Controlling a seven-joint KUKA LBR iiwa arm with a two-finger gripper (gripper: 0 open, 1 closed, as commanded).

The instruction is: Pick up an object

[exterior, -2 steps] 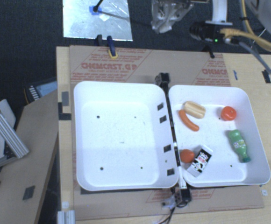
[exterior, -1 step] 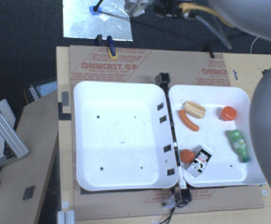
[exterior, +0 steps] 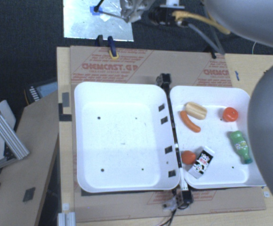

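Observation:
The right bin holds several small items. A tan bun lies at its back left, with an orange sausage just in front of it. A red tomato sits toward the back right, and a green bottle lies along the right side. At the front left, a small red-orange ball touches a black-and-white carton. My gripper hangs high at the top of the view, beyond the bench's far edge and far from all the items.
The left bin sits beside the right one, with a black clamp strip between them. The grey arm crosses the upper right, and its bulk covers the right bin's right edge. A shiny plate lies behind the bench.

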